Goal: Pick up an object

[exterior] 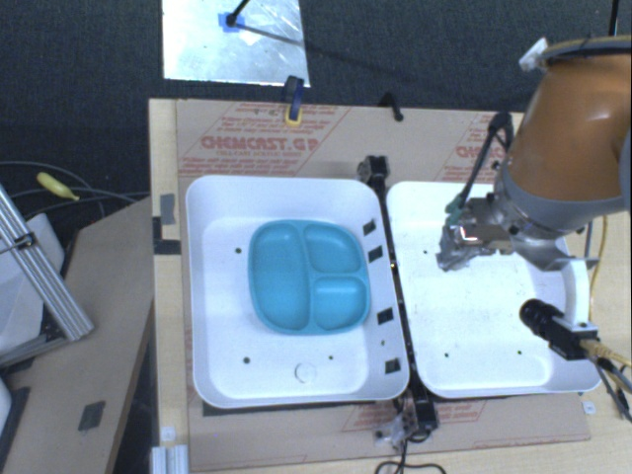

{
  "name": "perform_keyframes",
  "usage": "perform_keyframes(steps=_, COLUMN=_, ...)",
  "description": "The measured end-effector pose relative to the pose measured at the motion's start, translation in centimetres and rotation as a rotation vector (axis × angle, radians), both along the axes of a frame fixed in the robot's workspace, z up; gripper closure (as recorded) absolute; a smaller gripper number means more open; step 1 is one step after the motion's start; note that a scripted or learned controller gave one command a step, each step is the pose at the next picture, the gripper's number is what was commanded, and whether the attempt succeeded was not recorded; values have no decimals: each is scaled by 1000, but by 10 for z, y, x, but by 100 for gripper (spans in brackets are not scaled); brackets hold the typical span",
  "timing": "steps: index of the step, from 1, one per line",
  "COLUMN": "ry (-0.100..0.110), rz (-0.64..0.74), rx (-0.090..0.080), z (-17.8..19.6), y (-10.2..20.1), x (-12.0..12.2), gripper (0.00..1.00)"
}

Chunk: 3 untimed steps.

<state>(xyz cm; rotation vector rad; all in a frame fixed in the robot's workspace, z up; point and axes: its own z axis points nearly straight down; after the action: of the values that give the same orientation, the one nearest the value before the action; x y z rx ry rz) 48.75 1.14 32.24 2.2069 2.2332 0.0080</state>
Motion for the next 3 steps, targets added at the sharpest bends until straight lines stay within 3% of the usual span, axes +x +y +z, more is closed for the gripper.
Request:
perform_keyframes(steps=1, ry=5, rz=-3, rx=0, z=-27, y=45, x=-1, gripper=100)
perform_keyframes(steps=2, ry=3, rz=-15, rx=-4, z=-32, y=-10, x=0, gripper=100)
perform_keyframes(steps=3, ry=7, rz=-6, rx=-1, z=-68, y=30, x=-1, gripper=100)
